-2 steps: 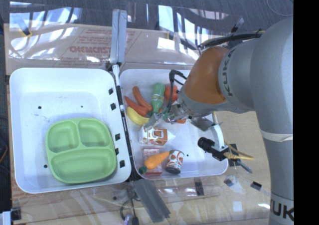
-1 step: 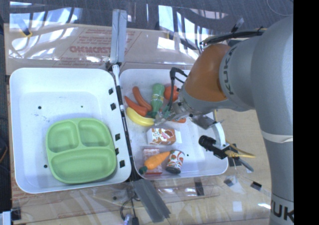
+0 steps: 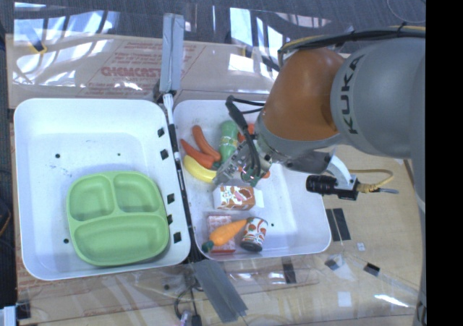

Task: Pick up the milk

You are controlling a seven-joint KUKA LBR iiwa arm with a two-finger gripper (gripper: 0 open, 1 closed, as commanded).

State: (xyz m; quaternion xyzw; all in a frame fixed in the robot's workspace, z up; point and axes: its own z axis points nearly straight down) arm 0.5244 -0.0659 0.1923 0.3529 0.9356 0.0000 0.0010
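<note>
Our gripper (image 3: 239, 166) hangs low in the right bin (image 3: 304, 234), under the orange band of the arm (image 3: 362, 93). We cannot tell how it is set: its tip is a small dark tangle of metal from this slant, and nothing shows plainly in it.

Just below the gripper lies the milk (image 3: 235, 197), a small white carton with a red and brown print, lying flat on the bin floor near the middle. We judge it close to the tip, perhaps touching, but we cannot tell which.

Around the tip the bin is crowded. A banana (image 3: 199, 170) lies just to its left, two carrots (image 3: 201, 144) above that, and a green bottle (image 3: 228, 136) beside them, partly under the arm. Below the milk sit another carrot (image 3: 226, 232) on a flat packet and a small can (image 3: 254, 234).

To do this step well, we centre over the carton, not over the banana or the bottle, which lie as near to the tip as the milk does. We close across the carton's narrow side, since a flat carton may slip out of a shallow pinch. We come straight down and lift straight up, so that the neighbours are not dragged along.

The left bin (image 3: 43, 136) holds a green tray (image 3: 116, 220), well apart from all this.
</note>
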